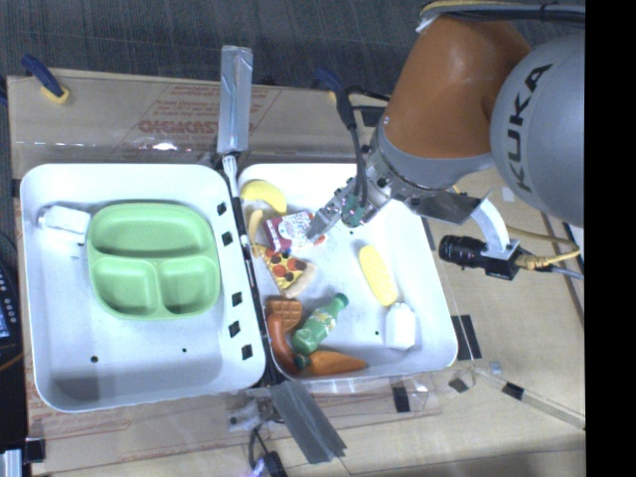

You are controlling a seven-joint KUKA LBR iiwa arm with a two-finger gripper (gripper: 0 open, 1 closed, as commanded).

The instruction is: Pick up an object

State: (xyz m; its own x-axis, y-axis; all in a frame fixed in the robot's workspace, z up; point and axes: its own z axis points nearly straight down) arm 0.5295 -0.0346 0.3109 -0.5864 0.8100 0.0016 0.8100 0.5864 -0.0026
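Observation:
My gripper (331, 215) hangs low over the upper middle of the right bin (427, 266), under the orange band of the arm (452, 78). Its tip is right beside a red-and-white packet (290, 232), touching or nearly so; I see nothing clearly held. A yellow banana (263, 195) lies just left of the packet at the bin's top left corner. Below the packet sits a pizza-slice toy (288, 269). A yellow oblong piece (378, 273) lies to the gripper's lower right.
Along the right bin's bottom lie a green bottle (318, 328), an orange carrot (333, 363), a brown waffle piece (281, 316) and a white bottle (399, 326). The left bin (60, 366) holds a green divided plate (154, 258) and a small white item (65, 219).

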